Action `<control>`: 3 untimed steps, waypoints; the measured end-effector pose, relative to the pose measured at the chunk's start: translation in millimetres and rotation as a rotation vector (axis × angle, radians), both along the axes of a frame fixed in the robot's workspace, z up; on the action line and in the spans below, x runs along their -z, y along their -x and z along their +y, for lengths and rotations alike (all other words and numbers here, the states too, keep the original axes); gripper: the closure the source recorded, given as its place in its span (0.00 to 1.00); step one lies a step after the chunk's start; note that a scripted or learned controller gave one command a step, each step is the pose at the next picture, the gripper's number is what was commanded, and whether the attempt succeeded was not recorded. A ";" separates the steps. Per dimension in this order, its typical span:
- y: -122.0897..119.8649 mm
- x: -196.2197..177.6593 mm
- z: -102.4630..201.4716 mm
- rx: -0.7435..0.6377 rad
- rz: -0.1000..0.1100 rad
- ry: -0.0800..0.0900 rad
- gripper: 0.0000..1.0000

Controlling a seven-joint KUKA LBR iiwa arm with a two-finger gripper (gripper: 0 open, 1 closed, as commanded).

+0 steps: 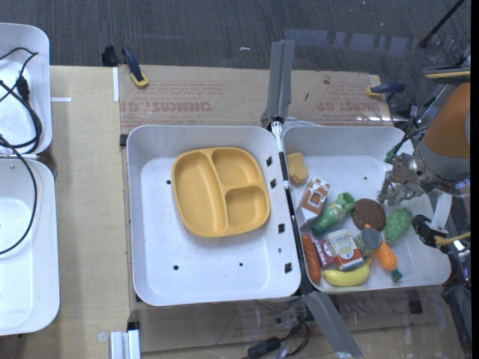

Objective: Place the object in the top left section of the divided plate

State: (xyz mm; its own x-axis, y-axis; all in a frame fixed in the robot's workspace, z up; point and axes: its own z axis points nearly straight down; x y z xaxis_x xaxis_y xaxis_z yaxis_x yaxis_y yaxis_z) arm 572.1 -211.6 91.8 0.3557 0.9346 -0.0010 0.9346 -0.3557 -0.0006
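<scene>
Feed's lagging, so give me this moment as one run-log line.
claw: over right bin, near cookie | grasp: unclear | divided plate: left bin, nothing in its sections | placement: not done

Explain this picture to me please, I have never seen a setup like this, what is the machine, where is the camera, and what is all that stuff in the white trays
This is one photo from a camera fixed above a workbench, looking down at a slant. Two shallow white bins sit side by side. The left white bin holds a yellow plastic divided plate with three sections, none with anything in it. The right white bin holds toy food: a yellow banana, an orange carrot, a round brown cookie, a green bottle, a tan bread piece, small printed food boxes and a bumpy green vegetable.

The machine is a grey robot arm with an orange band, reaching in from the right. Its gripper hangs over the right bin; I cannot tell whether it holds anything.
</scene>
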 end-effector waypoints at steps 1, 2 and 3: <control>7.1 0.5 -1.6 -0.172 0.001 -0.001 1.00; -10.6 -0.2 -2.9 -0.303 -0.001 0.000 1.00; 14.0 0.3 -8.0 -0.096 0.001 -0.002 1.00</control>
State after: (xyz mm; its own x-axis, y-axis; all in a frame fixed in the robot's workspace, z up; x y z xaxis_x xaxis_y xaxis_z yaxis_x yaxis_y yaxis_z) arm 558.1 -219.7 91.5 0.2644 0.9644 0.0001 0.9644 -0.2644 -0.0022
